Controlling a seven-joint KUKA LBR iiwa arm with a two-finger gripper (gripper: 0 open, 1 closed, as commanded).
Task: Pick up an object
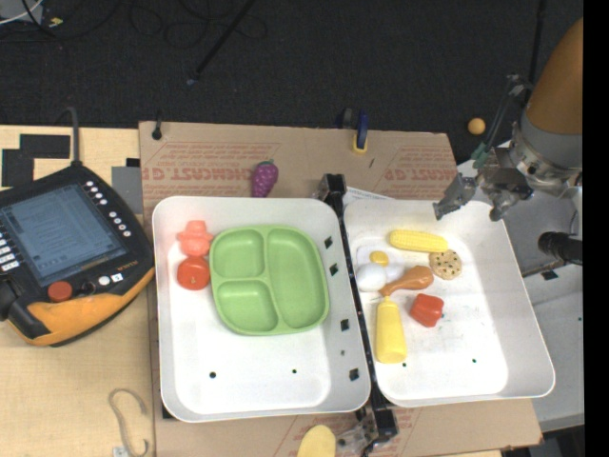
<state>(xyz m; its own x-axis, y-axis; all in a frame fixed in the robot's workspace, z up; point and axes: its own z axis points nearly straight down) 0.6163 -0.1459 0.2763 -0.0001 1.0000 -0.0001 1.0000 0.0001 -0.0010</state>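
A: Camera view, right white plastic bin (pixel 519 350), contents: one yellow toy corn cob (pixel 418 242) near the far edge; one round speckled biscuit (pixel 445 265) just beside it; one brown toy drumstick (pixel 409 279) at mid-bin, touching a white egg-like piece (pixel 370 276); one red toy pepper (pixel 426 308); one tall yellow plastic bottle (pixel 389 331) lying toward the near edge.

B: Gripper status?

A: Two-finger gripper (pixel 473 196), dark, spread apart and holding nothing, poised over the far right corner of that bin, well apart from every item.

B: Candidate for pick-up?

A: Corn cob, nearest the gripper. Judged light, hollow, rigid moulded plastic; smooth, so somewhat slippery; not fragile. It lies on its side, long axis roughly along the far edge. Best hold: across the short width at mid-length, fingers either side, so it does not pivot or squirt out endwise.

B: Hazards?

A: Biscuit sits just beside the cob's right end; a finger descending there may nudge it.

B: Left bin?

A: Left white bin (pixel 181 369): one green three-compartment plate (pixel 266 279), one red tomato (pixel 193 273), one pink piece (pixel 194 239) near the far left corner.
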